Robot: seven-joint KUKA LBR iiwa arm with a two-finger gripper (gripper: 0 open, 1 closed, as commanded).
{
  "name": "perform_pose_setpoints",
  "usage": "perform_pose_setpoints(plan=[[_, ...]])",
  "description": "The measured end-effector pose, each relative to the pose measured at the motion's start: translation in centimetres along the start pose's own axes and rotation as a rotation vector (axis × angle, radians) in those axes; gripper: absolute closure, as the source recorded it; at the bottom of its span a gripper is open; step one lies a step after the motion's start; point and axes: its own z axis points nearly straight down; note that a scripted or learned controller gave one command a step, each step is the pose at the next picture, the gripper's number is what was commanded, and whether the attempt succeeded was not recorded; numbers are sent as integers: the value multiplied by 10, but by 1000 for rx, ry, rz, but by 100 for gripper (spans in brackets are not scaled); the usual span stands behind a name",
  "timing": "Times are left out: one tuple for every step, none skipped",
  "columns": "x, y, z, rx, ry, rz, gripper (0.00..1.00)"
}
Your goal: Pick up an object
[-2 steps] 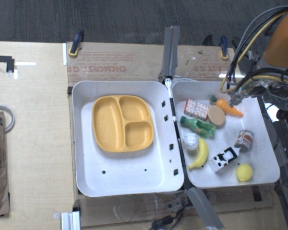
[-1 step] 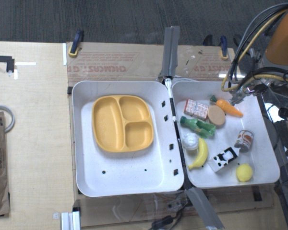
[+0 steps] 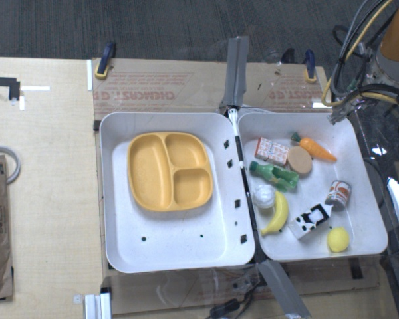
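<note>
- Left bin (image 3: 116, 244): holds a yellow divided plate (image 3: 170, 171).
- Right bin (image 3: 366, 241): carrot (image 3: 316, 149), red-and-white box (image 3: 272, 151), tan disc (image 3: 299, 160), green toy (image 3: 274, 175), white ball (image 3: 263, 195), banana (image 3: 277, 213), can (image 3: 338, 195), cow-patterned block (image 3: 310, 220), lemon (image 3: 338, 239).
- Arm (image 3: 379, 58) at upper right, beyond the bin's corner, well apart from the objects.

One camera sits high above the desk (image 3: 46, 178) and looks down at a slant. It faces both white bins, the left bin (image 3: 113, 198) and the right bin (image 3: 366, 198), side by side in the middle of the picture. The dark floor (image 3: 153, 12) runs along the top, so the far side is up. The camera is far enough back to fit both bins whole, plus some desk at the left. The robot arm (image 3: 386, 58) comes in at the right edge.
</note>
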Motion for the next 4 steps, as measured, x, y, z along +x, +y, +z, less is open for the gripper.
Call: perform_pose_setpoints(plan=[[-20,-6,62,2,0,588,100],[-19,-6,62,2,0,588,0],[20,-24,125,-7,-4,488,0],[19,-23,111,-7,-6,486,100]])
